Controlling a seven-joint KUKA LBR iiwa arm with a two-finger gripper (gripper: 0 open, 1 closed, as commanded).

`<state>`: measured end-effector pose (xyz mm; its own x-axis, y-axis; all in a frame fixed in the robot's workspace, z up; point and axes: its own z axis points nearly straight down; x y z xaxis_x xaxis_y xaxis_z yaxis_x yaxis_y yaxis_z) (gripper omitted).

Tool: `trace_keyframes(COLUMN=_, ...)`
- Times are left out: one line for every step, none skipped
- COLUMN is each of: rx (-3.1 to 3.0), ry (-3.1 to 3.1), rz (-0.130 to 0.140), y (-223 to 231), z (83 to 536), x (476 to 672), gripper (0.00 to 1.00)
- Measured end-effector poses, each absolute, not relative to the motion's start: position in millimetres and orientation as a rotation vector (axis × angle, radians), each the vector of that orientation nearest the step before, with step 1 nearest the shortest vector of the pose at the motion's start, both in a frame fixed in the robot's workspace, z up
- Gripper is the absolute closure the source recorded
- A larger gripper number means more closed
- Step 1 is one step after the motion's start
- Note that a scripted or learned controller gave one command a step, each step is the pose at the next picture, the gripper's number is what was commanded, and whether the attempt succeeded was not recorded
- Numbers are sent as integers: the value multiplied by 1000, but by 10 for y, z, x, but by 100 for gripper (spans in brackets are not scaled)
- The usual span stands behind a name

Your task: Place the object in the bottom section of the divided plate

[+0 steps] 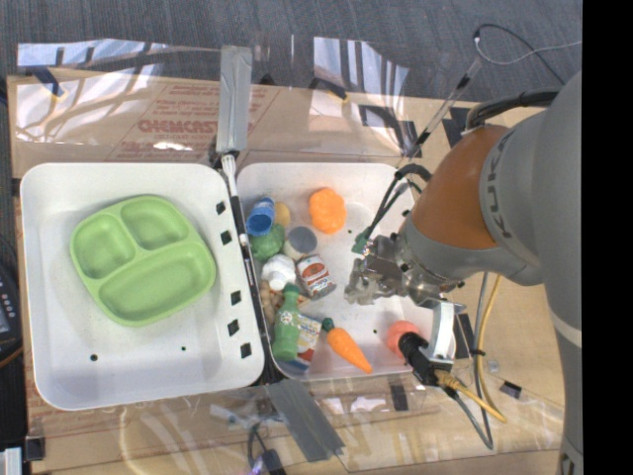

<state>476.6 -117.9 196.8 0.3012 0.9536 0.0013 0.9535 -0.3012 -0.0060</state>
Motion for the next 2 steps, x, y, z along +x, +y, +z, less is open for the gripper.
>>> trace_keyframes(rx=-2394, ry=-2026, rz=5, y=-1059, z=1194, x=4755, gripper=100)
trace_keyframes(rx=-2697, ry=-1604, rz=2, y=-174, z=1913, x=4768, gripper=100)
